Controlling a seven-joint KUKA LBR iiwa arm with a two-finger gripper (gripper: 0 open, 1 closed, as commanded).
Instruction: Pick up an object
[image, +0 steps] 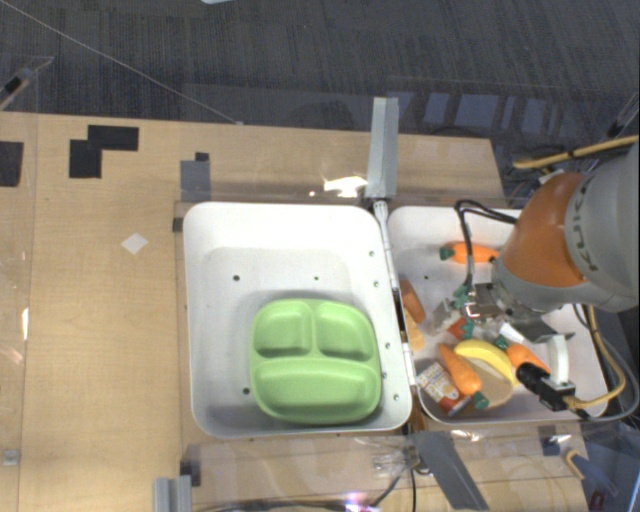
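You've got the wooden surface (90, 330) spread out below you, carrying two white bins side by side, and the grey arm (585, 235) with its orange band is reaching in from the right, hanging low over the right bin (420, 235). The left bin (215, 300) carries one green divided tray (315, 362), three compartments, sitting toward the near edge. Now the action: everything pickable is crowded into the near end of the right bin. Count with me: one yellow banana (487, 358), and what look like three orange carrot-shaped toys, with one (474, 253) lying up by the arm's band, one (461, 371) just beside the banana, one (524, 356) poking out on the banana's far side; plus a small printed packet (437, 381) at the near wall and an orange-brown piece (412, 302) against the left wall. The claw (478, 312) sits right above that pile, but whether it is open or closed, you cannot tell from here. My read: these are light, hard plastic toys, smooth and likely to slide, so go for the banana or the nearer carrot across its thick middle, not the tapering tip.
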